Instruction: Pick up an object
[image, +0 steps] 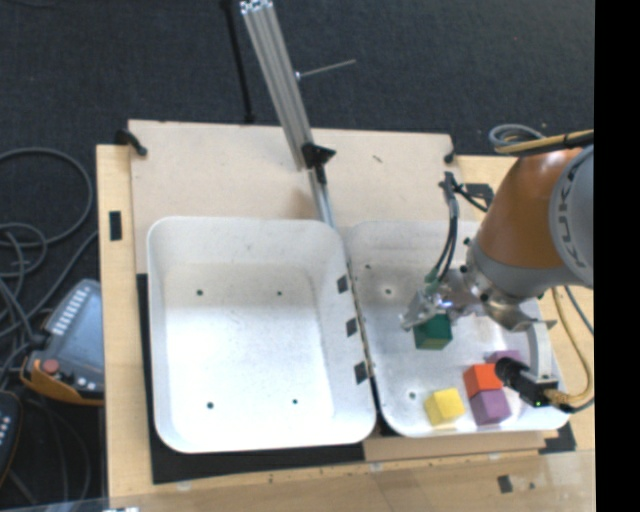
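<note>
From above, the gripper (428, 312) sits low in the right bin (385, 270), directly over a green block (434, 332) — whether its fingers pinch the block or merely touch it, I cannot tell. Nearer the front edge lie a yellow block (444, 406), an orange block (482, 379) and a purple block (489, 405), clustered together. The left bin (170, 250) adjoins.

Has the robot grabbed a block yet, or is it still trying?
Done: the gripper has reached into the right bin, just above the green block. I cannot tell whether it holds it. Left: lifting one. The yellow block, orange block and purple block lie untouched.
</note>
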